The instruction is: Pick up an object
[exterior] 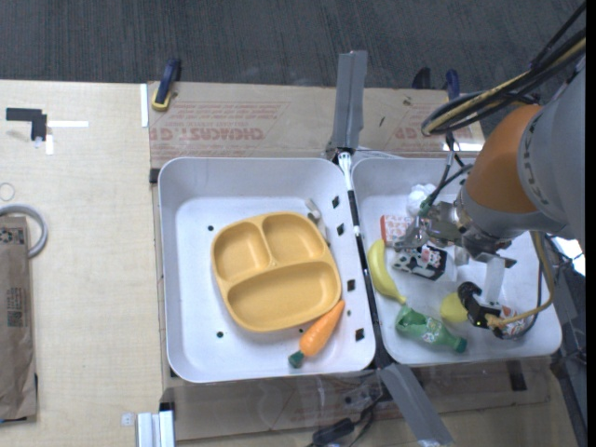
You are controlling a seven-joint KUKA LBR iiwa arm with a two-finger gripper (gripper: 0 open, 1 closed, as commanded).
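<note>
My gripper (416, 252) is low in the right bin (549, 338), near its middle, with the grey arm and orange band rising to its right. A yellow banana (383, 272) lies just left of it, near the bin's left wall. A red and white packet (397, 227) lies just above the gripper, and a white lump (421, 196) sits behind that. A green bottle (427, 330) lies on its side at the front of this bin, beside a small yellow object (453, 308) partly hidden by the wrist.
The left bin (177, 277) holds a yellow divided plate (276, 271) and an orange carrot (319, 331) at its front right. A metal divider (350, 110) stands behind where the bins meet. A brown bag (17, 315) lies on the bench at far left.
</note>
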